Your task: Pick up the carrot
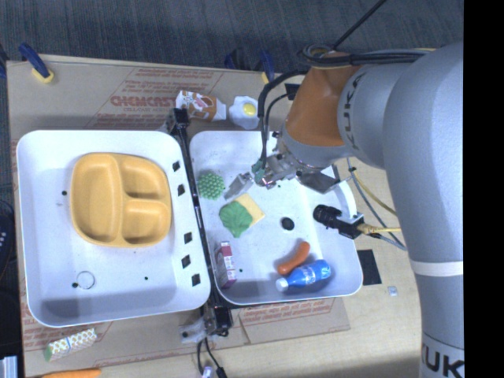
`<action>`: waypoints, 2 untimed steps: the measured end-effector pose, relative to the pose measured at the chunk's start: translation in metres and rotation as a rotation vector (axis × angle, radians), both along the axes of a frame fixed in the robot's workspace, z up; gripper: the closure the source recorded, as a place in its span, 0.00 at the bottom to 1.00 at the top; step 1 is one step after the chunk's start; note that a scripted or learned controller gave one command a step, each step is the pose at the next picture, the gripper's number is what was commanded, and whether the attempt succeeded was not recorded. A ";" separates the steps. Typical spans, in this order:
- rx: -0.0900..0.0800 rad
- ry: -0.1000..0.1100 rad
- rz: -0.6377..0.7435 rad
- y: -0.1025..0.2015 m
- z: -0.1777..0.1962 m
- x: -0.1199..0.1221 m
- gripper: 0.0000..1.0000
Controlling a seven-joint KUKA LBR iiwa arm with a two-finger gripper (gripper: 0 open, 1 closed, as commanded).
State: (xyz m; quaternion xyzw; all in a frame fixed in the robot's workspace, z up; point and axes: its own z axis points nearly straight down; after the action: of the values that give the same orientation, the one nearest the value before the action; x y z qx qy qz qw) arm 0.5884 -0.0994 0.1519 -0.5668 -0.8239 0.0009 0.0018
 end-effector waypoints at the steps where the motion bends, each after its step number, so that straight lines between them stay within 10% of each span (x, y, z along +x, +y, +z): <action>1: 0.001 0.001 0.056 -0.005 -0.061 -0.006 0.00; 2: -0.001 -0.004 0.293 -0.014 -0.001 0.009 0.00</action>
State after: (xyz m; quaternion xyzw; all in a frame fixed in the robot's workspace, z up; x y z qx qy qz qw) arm 0.5974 -0.1138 0.1511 -0.4405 -0.8978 0.0004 -0.0001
